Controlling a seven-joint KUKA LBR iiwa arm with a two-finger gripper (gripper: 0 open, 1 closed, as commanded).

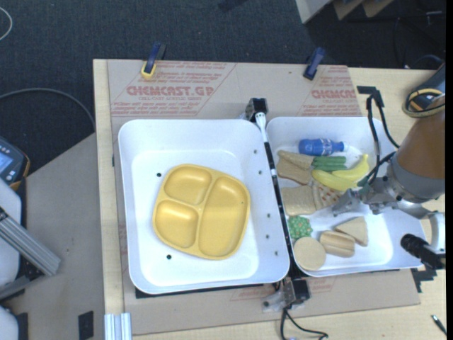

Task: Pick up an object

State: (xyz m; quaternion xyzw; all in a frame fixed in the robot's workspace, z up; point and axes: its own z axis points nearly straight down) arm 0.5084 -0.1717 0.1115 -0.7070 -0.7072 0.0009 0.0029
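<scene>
The hand (348, 202) sat low in the right bin (375, 261), in the middle of the toy food, and whether it was apart or together could not be told, since its tip was blurred against the pieces under it. No object could be seen between its tips. The candidates lay crowded around it: a banana (345, 178) just above, a blue bottle (320, 146) near the far wall, tan wedges (345, 238) just below, a round cracker (309, 253) and a green piece (299, 227) toward the divider. To do the pick well, it probably needed to settle on one piece standing free of its neighbours, then lift straight up. The arm (425, 154) reached in from the right, wrist bent down over the bin. The yellow plate (202, 211) lay alone in the left bin (134, 190).
</scene>
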